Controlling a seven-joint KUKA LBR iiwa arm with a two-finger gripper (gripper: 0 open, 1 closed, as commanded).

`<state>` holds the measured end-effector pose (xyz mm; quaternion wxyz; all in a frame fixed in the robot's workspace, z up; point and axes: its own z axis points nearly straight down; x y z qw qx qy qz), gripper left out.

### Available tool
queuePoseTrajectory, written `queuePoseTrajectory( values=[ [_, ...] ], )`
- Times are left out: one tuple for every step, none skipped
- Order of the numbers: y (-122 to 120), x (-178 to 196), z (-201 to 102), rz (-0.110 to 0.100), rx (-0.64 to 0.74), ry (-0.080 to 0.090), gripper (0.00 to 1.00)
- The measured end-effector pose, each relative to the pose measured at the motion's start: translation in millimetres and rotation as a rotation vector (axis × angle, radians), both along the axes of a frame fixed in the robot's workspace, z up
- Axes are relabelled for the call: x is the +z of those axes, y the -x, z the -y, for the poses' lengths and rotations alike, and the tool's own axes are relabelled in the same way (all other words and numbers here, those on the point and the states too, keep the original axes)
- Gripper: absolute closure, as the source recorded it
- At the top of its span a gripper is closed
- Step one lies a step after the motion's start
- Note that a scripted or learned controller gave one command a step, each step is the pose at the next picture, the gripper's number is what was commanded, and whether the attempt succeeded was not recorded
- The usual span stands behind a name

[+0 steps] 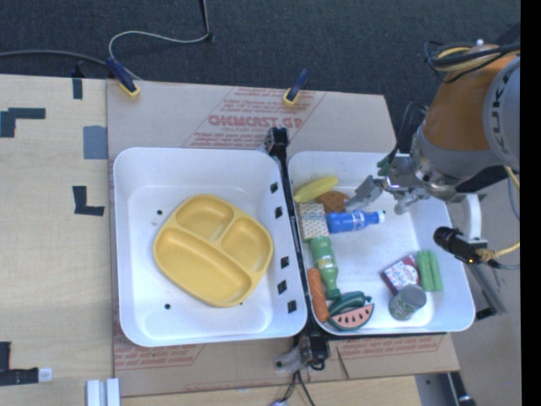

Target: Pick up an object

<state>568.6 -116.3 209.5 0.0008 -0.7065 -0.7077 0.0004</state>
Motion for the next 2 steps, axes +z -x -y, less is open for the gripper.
queuePoseTrajectory(
  values=[
    [20.2,-88.6,8.1,-0.002,-0.001,0.000,0.00],
    [14.1,-122.7,-2.2,0.009,-0.006,0.011,0.00]
  ],
)
